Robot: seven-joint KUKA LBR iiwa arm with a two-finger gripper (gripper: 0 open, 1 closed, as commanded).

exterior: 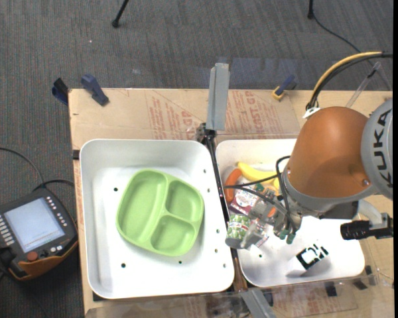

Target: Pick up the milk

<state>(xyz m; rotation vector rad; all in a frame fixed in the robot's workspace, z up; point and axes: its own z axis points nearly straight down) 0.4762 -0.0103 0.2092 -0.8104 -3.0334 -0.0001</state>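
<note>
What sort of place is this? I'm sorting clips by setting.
Probably a robotics lab: a KUKA arm reaches over two white bins on a cardboard-topped bench, with a teach pendant lying on the carpeted floor.

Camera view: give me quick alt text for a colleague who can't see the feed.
The gripper hangs low over the left part of the right bin, among small packaged items, with a banana behind it. The left bin holds a green divided plate.
</note>
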